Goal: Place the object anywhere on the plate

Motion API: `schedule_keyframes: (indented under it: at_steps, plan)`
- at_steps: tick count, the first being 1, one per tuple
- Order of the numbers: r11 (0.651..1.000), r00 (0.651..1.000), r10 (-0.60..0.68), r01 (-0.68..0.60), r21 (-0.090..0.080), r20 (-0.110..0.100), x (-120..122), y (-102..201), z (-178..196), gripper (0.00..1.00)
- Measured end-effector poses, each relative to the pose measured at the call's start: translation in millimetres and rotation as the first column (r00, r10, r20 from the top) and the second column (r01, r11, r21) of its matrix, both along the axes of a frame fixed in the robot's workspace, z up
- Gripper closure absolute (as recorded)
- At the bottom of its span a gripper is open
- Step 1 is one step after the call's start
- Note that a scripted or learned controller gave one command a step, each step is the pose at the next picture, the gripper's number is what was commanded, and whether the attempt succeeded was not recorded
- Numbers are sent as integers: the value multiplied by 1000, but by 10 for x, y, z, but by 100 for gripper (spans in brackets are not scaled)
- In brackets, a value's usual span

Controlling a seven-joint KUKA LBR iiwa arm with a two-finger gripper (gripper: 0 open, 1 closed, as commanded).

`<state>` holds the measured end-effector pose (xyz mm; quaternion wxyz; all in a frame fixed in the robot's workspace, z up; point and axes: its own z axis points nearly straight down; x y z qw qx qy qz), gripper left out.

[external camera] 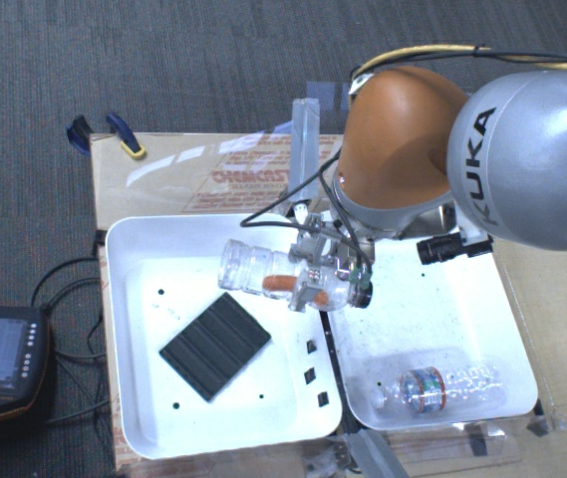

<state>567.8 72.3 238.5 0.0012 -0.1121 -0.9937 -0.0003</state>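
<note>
Bottle (263,270), clear with an orange band, is being held above the left bin (129,247), its long axis running left to right, base leftward. It is being clamped at its right end by the gripper (325,279). A dark ribbed plate (215,346) is lying just below it. Another clear bottle (440,387) is lying in the right bin (512,317).

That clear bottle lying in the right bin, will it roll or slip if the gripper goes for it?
The clear bottle lies on its side and looks round, so a nudge would probably roll it across the right bin. It looks empty, so likely light. Smooth plastic may slip or dent under a squeeze.
</note>
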Motion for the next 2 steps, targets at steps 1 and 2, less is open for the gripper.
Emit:
schedule_keyframes:
  at_steps: [1, 2]
  plan:
    - [971, 971, 238, -238, 1, -3, -394, 517, -288, 100]
    - [917, 917, 400, -400, 1, 3, -715, -62, 411, 100]
